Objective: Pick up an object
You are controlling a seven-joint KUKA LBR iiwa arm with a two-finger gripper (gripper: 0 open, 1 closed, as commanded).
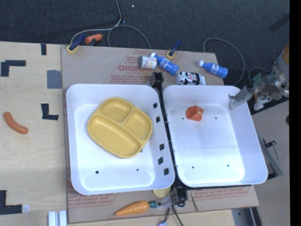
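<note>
1. Two white bins side by side on the counter point(28, 88), seen in the camera view: left bin point(77, 173) carrying a yellow divided plate point(120, 126), right bin point(235, 173) carrying a small red object point(194, 113) near its far edge, alone on bare floor.
2. Likely target for the pick: that red object, sitting loose and well apart from the bin walls, so open to a descent from above with nothing crowding it.
3. Gripper point(241, 99) at the right bin's far right corner, just over the rim, well apart from the red object; nothing visible between its tips. Cannot tell whether clenched or released, too small and blurred at this slant.
4. Judged as an early stage: approach not yet made, object untouched on the bin floor.
5. Around the bins, outside reach of the task: two blue-and-white bottles point(214, 69) and a small carton point(190, 78) beyond the far rims, a carrot point(132, 208) by the near edge, a sausage point(15, 123) far left on the counter, an orange-handled clamp point(85, 41) at the board's corner.
6. Possible hindrance: only the right bin's rim below the gripper, needing clearance before moving inward; cables behind the bins lying clear of the path.
</note>
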